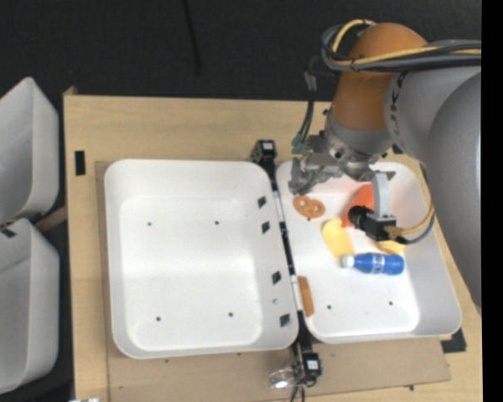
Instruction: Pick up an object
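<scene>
My gripper (304,182) hangs low over the far left corner of the right bin (360,321). Just in front of it lies a small orange-brown ring (309,207), very close to the gripper tip; I cannot tell whether they touch. A yellow rounded object (337,239) lies nearer the middle of the bin. In front of that, a blue bottle with a white cap (375,263) rests on its side. An orange-red piece (362,196) shows under the wrist, partly hidden by it. A small yellow piece (393,246) peeks out at the right.
The left bin (189,258) sits beside the right one, with a row of black clips (278,224) along the shared rim. A brown stick (305,295) lies at the right bin's left rim. The arm's grey body (440,132) covers the bin's far right.
</scene>
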`<state>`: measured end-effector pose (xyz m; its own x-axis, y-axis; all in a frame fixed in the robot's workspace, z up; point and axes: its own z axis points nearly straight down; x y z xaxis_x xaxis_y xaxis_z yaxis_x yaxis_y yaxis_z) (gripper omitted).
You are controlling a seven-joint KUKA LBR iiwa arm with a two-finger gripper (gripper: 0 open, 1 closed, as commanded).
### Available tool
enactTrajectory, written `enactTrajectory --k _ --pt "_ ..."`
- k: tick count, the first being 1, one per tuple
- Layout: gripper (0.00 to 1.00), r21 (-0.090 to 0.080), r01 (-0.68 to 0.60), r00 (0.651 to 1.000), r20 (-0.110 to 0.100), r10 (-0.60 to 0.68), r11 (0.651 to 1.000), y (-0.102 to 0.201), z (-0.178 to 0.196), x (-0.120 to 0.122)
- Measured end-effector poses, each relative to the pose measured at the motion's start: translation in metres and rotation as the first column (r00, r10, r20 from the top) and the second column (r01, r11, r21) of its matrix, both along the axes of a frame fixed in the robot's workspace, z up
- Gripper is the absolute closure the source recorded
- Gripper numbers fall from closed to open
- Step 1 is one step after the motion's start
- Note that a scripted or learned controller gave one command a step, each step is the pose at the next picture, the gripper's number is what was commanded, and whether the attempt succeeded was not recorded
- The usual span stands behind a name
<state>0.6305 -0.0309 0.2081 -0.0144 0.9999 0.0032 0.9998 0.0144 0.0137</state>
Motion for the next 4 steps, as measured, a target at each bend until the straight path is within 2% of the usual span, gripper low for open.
enactTrajectory --k 1,2,3,4 --pt "1.0 -0.002 0.007 1.0 0.0 -0.007 1.0 0.041 0.112 -0.012" --pt "1.0 -0.002 0.009 1.0 -0.013 -0.01 1.0 0.055 0.14 -0.077" --pt "1.0 -0.001 0.006 1.0 -0.001 -0.006 1.0 0.103 0.235 -0.071" --pt "1.0 -0.007 0.022 1.0 -0.019 -0.022 1.0 0.027 0.167 -0.111"
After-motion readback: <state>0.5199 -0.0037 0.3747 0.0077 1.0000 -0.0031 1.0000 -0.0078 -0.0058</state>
